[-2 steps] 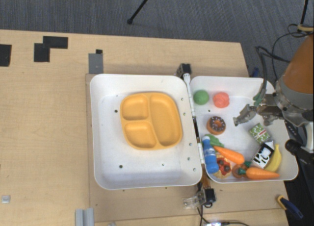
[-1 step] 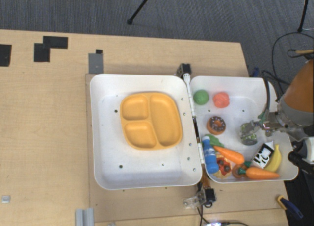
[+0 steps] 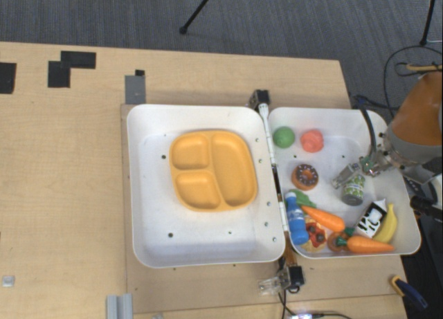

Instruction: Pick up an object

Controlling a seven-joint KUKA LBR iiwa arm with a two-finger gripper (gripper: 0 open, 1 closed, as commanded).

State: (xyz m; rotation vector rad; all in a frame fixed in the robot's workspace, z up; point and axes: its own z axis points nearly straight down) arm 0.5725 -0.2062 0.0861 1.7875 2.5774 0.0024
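My gripper (image 3: 349,176) hangs low over the right part of the right bin (image 3: 339,118), with the arm coming in from the right edge. Just under and beside it lies a small grey can with a green label (image 3: 355,189); I cannot tell whether the two touch. Around them in the bin are a chocolate donut (image 3: 305,176), a green ball (image 3: 283,137), a pink ball (image 3: 312,140), a blue bottle (image 3: 295,218), two carrots (image 3: 325,219), a banana (image 3: 387,226) and a black-and-white block (image 3: 372,219).
The left bin (image 3: 149,193) holds a yellow divided plate (image 3: 211,170). A black clamp (image 3: 260,97) sits at the top of the ridge between the bins. The wooden bench (image 3: 62,193) spreads out to the left.
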